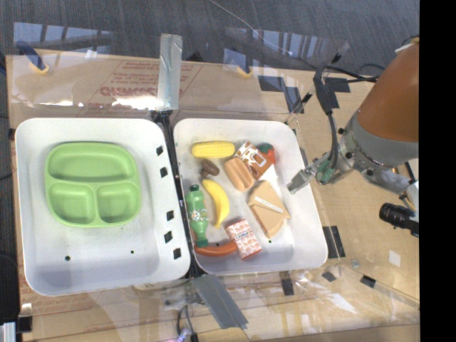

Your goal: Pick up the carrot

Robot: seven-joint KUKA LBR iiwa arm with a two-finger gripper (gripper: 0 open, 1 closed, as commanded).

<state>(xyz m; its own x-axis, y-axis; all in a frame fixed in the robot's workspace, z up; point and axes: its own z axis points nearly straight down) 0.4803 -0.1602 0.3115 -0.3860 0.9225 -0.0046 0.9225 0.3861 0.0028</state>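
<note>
The carrot (214, 249) lies flat along the near wall of the right bin (308, 223), a slim orange-red piece tucked just below the green bottle (195, 211), whose base seems to touch or overlap its left end. Its right end runs under the corner of the small red-and-white carton (243, 238). The banana (216, 200) sits a little further from that wall, above the carton.

The gripper (302, 179) hangs over the same bin's right rim, well apart from the carrot, and nothing is between its fingers; whether they stand parted or closed I cannot tell from this angle — the tip is small and blurred.

As a judgement: the carrot is likely a light, rigid plastic toy, smooth and rounded, so it may roll or squirt out of a pinch. The exposed middle stretch, between bottle and carton, looks the best place to grasp, fingers closing across its narrow width — though the bin wall just beside it leaves little room for the near finger.
</note>
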